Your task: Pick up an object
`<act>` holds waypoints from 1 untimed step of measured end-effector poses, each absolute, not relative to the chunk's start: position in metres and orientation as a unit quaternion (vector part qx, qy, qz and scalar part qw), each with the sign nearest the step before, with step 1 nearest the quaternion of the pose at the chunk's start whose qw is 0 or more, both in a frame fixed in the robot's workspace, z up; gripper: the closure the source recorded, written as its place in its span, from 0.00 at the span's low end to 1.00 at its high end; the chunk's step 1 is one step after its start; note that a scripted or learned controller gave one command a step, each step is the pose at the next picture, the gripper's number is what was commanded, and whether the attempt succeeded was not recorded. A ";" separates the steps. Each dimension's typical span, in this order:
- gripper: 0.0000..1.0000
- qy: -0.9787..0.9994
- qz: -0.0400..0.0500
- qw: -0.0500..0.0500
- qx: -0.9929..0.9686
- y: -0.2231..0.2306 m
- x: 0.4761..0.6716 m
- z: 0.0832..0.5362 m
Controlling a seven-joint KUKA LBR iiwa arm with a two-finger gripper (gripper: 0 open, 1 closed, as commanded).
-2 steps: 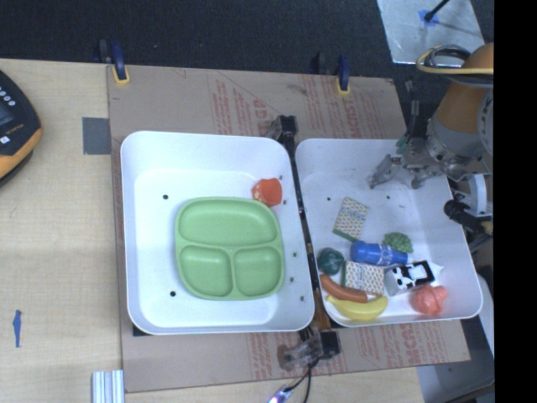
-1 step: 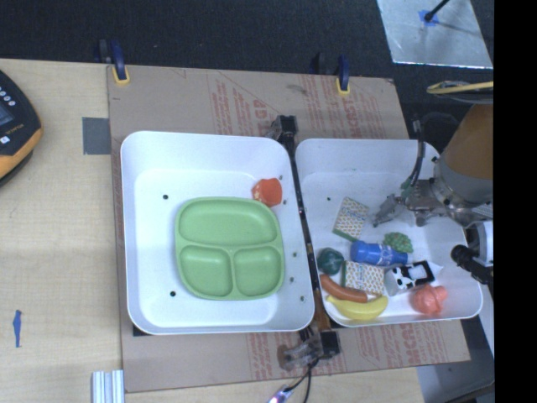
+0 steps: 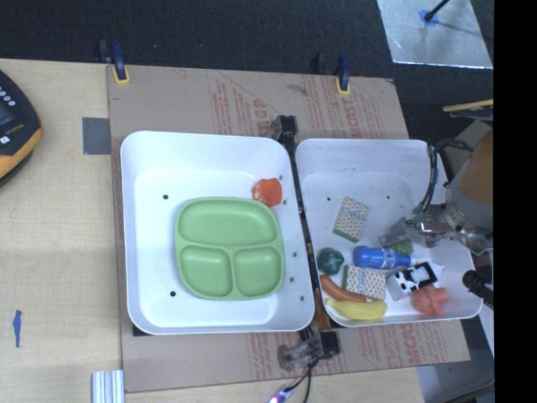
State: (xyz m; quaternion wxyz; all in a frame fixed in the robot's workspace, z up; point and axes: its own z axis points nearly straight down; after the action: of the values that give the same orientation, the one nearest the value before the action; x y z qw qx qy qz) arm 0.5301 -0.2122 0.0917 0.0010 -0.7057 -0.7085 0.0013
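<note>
Camera view: the gripper [image 3: 413, 227], jaws' state impossible to tell, is seen at the blue bottle's [image 3: 379, 258] two o'clock; a centred, square descent is advised, clutter avoided.

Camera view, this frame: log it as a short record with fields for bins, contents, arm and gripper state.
left bin: green divided plate, orange object
right bin: blue bottle, banana, patterned card, dark green ball, pink object
arm: enters from right, gripper over right bin
grasp: cannot tell
</note>
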 end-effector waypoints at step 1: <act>1.00 -0.710 0.002 0.001 -0.704 -0.213 0.530 0.102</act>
State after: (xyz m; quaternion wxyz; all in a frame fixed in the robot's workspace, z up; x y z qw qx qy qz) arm 0.5302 -0.2130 0.1020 0.0011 -0.7043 -0.7099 0.0020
